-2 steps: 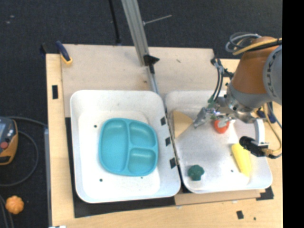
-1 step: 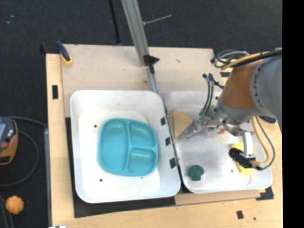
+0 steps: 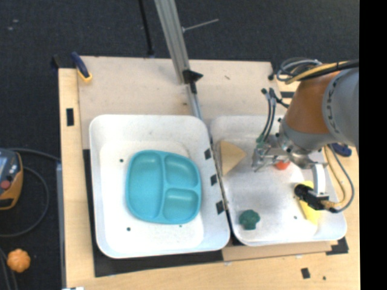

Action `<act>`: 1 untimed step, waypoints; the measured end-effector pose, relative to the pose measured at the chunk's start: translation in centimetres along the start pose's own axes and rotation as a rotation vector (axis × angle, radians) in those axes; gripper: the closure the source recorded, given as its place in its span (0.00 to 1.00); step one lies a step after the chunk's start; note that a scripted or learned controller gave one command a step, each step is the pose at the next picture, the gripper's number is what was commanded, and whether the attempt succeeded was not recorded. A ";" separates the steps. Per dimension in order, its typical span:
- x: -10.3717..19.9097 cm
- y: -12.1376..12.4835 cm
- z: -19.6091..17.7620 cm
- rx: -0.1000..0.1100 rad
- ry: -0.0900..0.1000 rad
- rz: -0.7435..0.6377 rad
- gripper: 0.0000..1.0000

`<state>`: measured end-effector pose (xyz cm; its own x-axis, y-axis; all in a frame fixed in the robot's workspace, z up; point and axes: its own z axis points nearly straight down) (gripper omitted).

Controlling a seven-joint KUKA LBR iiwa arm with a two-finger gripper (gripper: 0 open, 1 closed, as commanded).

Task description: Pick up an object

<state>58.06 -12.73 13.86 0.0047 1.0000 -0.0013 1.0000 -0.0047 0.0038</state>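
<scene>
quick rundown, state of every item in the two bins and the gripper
teal divided plate: lying flat in the left bin, compartments bare
tan wedge: lying in the right bin by the divider, untouched
green object: resting near the right bin's front edge
yellow object: lying at the right bin's right side
red object: partly hidden under the gripper
gripper: low over the right bin, grip unclear

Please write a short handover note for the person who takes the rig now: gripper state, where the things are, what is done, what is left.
Gripper: low over the right bin, nothing seen in it.
Right bin: tan wedge by its left wall, green object near the front, small red object beside the gripper, yellow object at the right.
Left bin: teal divided plate.
Done: nothing lifted.
Left: grasp and lift one object.
</scene>
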 end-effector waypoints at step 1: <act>-0.1 0.1 -6.5 -0.005 -0.001 -0.007 1.00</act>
<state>58.12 -12.86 20.35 -0.0020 1.0000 -0.0023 1.0000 0.0020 0.0083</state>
